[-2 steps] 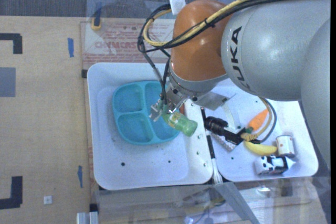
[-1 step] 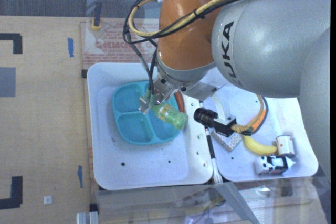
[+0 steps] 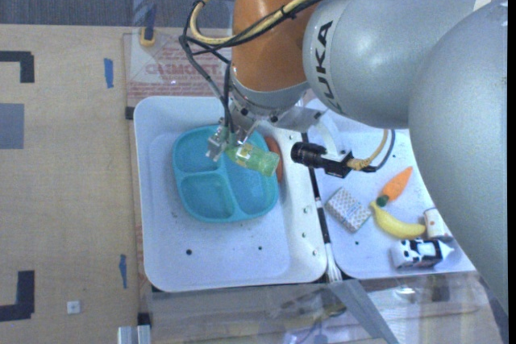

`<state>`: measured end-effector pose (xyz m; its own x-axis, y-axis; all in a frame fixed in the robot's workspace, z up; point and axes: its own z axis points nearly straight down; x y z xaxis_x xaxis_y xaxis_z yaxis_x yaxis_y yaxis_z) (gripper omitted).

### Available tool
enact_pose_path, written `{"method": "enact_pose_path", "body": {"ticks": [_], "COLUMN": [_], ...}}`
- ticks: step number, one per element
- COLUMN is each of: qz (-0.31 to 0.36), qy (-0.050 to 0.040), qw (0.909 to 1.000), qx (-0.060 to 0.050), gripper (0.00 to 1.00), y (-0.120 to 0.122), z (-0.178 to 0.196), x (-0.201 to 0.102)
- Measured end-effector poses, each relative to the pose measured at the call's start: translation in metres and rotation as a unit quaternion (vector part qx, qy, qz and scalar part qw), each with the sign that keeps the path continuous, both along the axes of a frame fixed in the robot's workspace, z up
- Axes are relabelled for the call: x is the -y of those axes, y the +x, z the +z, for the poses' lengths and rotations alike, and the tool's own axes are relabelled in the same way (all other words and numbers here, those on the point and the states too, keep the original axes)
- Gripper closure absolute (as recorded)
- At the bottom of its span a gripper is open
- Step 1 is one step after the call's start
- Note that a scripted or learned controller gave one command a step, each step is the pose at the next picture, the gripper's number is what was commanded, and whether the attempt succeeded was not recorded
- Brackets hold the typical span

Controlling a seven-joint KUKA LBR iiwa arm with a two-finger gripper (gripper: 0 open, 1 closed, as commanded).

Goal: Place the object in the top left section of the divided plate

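Green block [image 3: 256, 161] is the thing to put away, and in the camera view it sits over the right side of the blue divided plate [image 3: 193, 197], just below the gripper [image 3: 228, 142]. It looks see-through and light green, and it is tipped at a slant. The metal fingers seem to touch its upper left end, so I think they are clamped on it, but the view is small and a bit blurry there. The block is near the top of the plate, yet it hangs more to the right than over the top left part. So my guess is that the job is partly done: the block is up at the plate, but it is not yet lying in the top left part. It needs to go a little left and then be let go. The plate has three parts, and all three look bare. It lies in the left bin [image 3: 161, 246], which is white with small dark dots on its floor. A bit of something orange peeks out at the plate's right edge, and I cannot tell what it is. The right bin [image 3: 355, 258] holds a carrot [image 3: 396, 183], a banana [image 3: 397, 223], a speckled block [image 3: 347, 208] and a black and white toy [image 3: 419, 252].
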<state>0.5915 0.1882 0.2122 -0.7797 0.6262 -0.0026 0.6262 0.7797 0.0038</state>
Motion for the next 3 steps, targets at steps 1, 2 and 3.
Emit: {"method": "enact_pose_path", "body": {"ticks": [1,2,3], "qz": [0.0,0.111,0.11], "qy": [0.0011,-0.0002,-0.0002], "qw": [1.0,0.9939,0.9939], "qx": [0.002,-0.001,-0.001], "gripper": [1.0,1.0,0.0], "y": [0.001,-0.041,-0.04], "z": [0.011,0.034,0.034], "x": [0.0,-0.033,-0.032]}}
